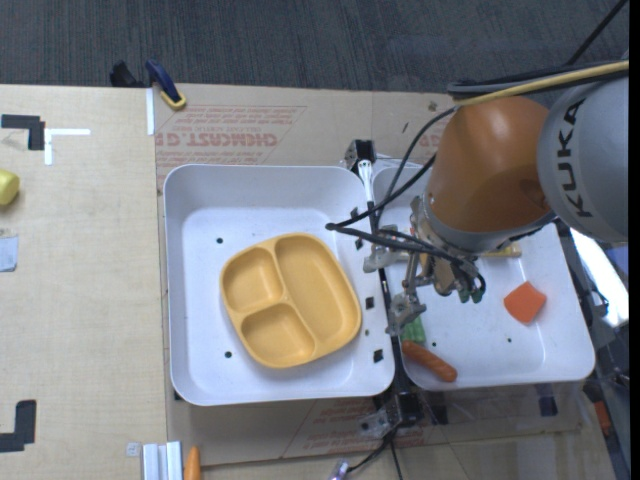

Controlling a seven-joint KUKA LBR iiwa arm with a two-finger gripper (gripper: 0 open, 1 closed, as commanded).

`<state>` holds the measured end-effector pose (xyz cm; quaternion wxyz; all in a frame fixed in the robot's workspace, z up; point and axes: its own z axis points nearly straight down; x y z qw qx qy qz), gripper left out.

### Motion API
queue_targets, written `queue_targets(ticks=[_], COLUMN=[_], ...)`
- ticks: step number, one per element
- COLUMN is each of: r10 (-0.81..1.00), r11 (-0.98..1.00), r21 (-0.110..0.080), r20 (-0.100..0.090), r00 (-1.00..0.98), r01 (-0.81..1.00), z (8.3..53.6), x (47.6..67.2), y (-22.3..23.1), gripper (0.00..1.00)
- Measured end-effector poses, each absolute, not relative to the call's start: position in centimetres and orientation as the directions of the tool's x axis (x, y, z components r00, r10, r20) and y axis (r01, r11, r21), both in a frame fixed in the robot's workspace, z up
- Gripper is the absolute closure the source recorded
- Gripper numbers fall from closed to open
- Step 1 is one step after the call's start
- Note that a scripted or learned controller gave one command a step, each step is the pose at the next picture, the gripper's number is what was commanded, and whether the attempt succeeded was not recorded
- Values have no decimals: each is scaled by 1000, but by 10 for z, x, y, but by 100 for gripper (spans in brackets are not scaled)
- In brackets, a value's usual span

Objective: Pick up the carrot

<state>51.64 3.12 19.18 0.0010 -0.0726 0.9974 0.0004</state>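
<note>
Camera view looks down on two white bins on the tabletop. Carrot (430, 362) lies in the right bin (560, 358), near its front left corner. Just above it, at about 11 o'clock from the carrot, hangs the gripper (405, 313); whether it is open or closed I cannot tell. An orange block (525, 302) sits at 3 o'clock of the gripper. A yellow divided plate (290, 300) rests in the left bin (190, 268).
</note>
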Motion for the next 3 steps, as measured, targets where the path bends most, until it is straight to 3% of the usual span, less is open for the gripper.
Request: queue_targets(ticks=[1,2,3], r10=[-343,-452,-567], r11=[939,892,824], r21=[-2,1,-1], r20=[-6,-3,-5], r00=[-939,-892,-824], r01=[-343,-452,-567], z=[204,192,192], x=[571,528,522], y=[-47,26,65], gripper=[0,0,0])
